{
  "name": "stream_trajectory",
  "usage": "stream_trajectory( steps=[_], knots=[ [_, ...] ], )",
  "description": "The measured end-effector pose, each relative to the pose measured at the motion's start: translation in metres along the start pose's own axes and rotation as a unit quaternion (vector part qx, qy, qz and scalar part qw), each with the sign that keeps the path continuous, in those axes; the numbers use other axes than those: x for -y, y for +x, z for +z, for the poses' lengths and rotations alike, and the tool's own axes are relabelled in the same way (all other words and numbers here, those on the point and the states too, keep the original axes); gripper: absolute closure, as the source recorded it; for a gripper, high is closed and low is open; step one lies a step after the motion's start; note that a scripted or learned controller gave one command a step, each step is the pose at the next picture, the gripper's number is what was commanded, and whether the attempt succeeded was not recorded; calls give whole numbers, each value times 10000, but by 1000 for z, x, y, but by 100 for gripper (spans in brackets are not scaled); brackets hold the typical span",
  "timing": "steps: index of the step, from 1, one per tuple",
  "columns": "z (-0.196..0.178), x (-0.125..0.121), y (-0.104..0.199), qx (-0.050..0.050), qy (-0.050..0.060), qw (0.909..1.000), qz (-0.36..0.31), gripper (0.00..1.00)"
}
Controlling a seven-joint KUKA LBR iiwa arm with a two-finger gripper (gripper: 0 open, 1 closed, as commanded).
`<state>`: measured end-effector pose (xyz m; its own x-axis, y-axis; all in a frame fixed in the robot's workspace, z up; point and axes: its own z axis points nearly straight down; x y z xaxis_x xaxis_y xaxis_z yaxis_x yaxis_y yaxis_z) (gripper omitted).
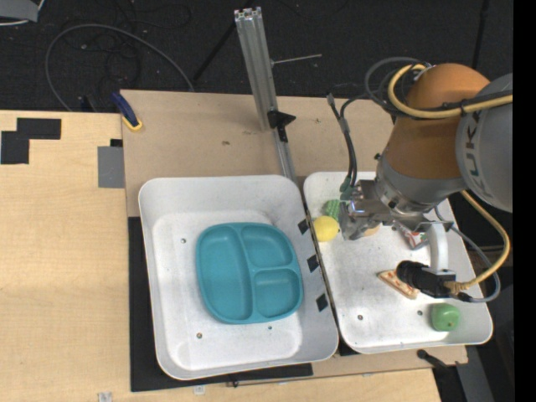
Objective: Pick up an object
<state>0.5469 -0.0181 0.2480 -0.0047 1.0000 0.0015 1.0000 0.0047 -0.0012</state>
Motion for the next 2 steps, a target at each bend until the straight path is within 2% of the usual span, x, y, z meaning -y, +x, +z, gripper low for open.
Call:
stream_trajectory(
  steps=[1,2],
  knots=[
    [16,-19,44,3,9,10000,2,100],
    [13,-33,103,0,4,10000,-2,100]
  ],
)
